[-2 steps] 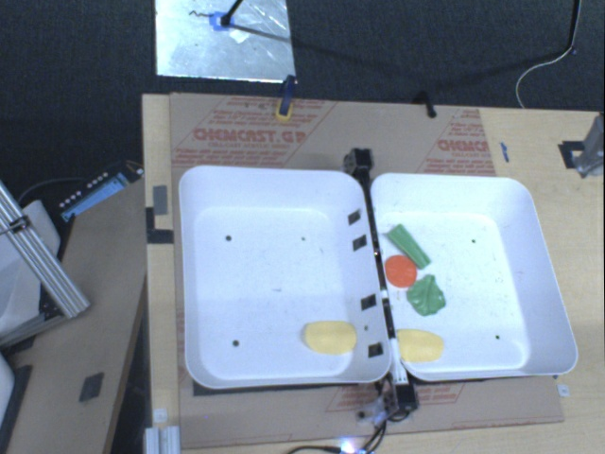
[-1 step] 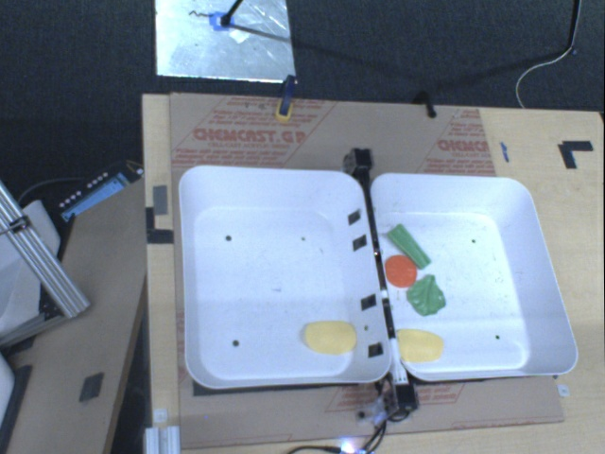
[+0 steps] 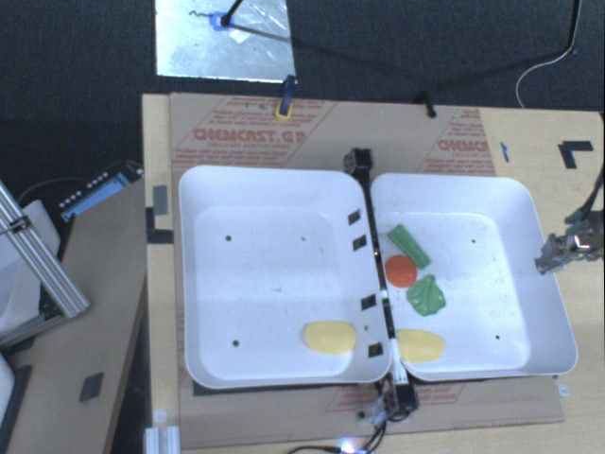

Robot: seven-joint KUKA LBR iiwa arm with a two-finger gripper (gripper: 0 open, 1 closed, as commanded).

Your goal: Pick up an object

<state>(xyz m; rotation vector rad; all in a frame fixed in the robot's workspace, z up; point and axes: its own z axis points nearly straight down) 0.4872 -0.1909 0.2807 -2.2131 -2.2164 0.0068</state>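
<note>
Our hand [image 3: 560,251] hung at the right bin's [image 3: 510,197] outer rim; we could not tell its state. The orange ball [image 3: 401,271] lay well apart, touching green pieces [image 3: 416,268], so we risked snagging neighbours.

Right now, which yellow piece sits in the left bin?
The larger yellow piece, left of the divider in the left bin; the other yellow piece lies in the right bin.

Right shallow white plastic bin [image 3: 510,206]: long green block [image 3: 408,246], round orange ball [image 3: 401,271], green leafy piece [image 3: 427,296], yellow oval [image 3: 420,345] nr divider. Left white bin [image 3: 246,197]: yellow oval lump [image 3: 329,337]. Gripper [image 3: 560,252] at right rim.
</note>
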